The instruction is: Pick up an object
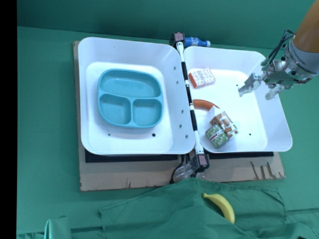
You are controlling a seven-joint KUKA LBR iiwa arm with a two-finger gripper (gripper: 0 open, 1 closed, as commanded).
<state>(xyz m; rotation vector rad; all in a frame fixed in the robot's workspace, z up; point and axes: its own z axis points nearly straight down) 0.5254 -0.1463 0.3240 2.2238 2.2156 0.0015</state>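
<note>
Two shallow white bins sit side by side on the green table (45, 108), joined by a hinge strip down the middle. The left bin (89, 59) holds one thing: a teal divided plate (130, 98) with three compartments, lying flat.

The right bin (276, 128) holds three loose things, all gathered toward its left half near the hinge. One small orange-and-white carton (201, 77) lies flat near the top left, its long axis running left to right with a slight upward tilt at the right end. One sausage (206, 104) lies below it, long axis also roughly left to right, curving down toward the right. One green-and-red printed box (221, 129) rests lower still, turned on a diagonal, its long axis running from lower left to upper right.

Outside the bins, one small blue bottle (195, 42) lies on its side at the top of the hinge, and one banana (221, 206) rests on the green cloth (164, 213) below.

The pincer (258, 88) hangs over the right bin's upper right part, well apart from all three things, its two fingers spread and pinching nothing.
</note>
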